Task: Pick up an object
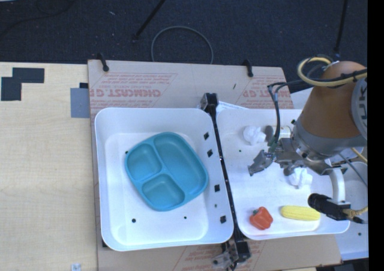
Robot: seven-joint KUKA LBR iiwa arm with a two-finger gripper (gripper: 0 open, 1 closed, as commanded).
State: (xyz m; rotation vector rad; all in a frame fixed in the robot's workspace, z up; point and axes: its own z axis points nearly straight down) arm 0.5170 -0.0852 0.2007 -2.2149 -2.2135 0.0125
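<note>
Two shallow white bins sit side by side on a sheet of cardboard (138,87) printed with red lettering, which lies on the pale wooden table (42,174). Beyond the table's far edge is dark floor (180,12) with a few cables across it.

The left bin (111,144) holds one thing: a blue plate (165,171) with three compartments, lying flat near the middle, turned at a slant to the bin's walls.

The right bin (240,189) holds the smaller things that could be picked up. A white crumpled lump (254,135) lies towards the far side. A second white lump (298,176) lies further right and nearer the camera, partly under the wrist. Along the near wall a red pepper (261,219) (small, with a green stem end) rests close to a yellow corn cob (299,213), which lies on its side just to the pepper's right; the two are near each other but apart.

The arm (327,114) reaches in from the right, its orange band above the grey wrist, and hangs over the right bin. The jaws point down and to the left over the bare floor of the bin, between the two white lumps and well apart from the pepper and the corn. From this angle they read as one dark grey shape, so I cannot tell whether the jaws are open or closed. All four small things lie on the bin floor.
</note>
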